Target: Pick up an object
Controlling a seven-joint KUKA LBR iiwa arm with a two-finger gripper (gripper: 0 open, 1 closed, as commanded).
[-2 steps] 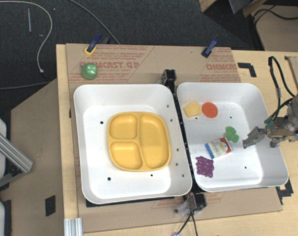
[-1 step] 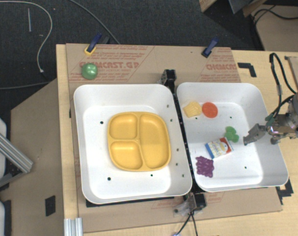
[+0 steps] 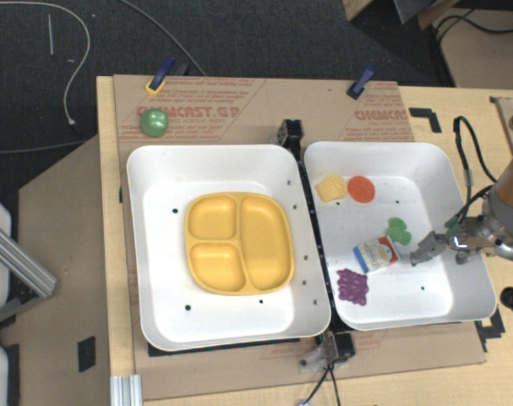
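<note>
Cardboard-topped bench [image 3: 239,100]: the two-finger gripper [image 3: 438,248] is held low over the right shallow white plastic bin [image 3: 433,163], fingers apart, nothing gripped.

At the frame's three o'clock edge, the arm [image 3: 503,218] ends in a grey metallic gripper [image 3: 438,245] (dark, angular fingers), a black cable [image 3: 465,155] looping above.

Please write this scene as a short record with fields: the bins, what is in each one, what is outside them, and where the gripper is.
left bin: holds a yellow divided plate
right bin: holds a yellow block, an orange ball, a green toy, a small carton, purple grapes
outside bins: green ball on the board, far left corner
gripper: low over right bin, just right of the carton
held object: none seen between the fingers
</note>
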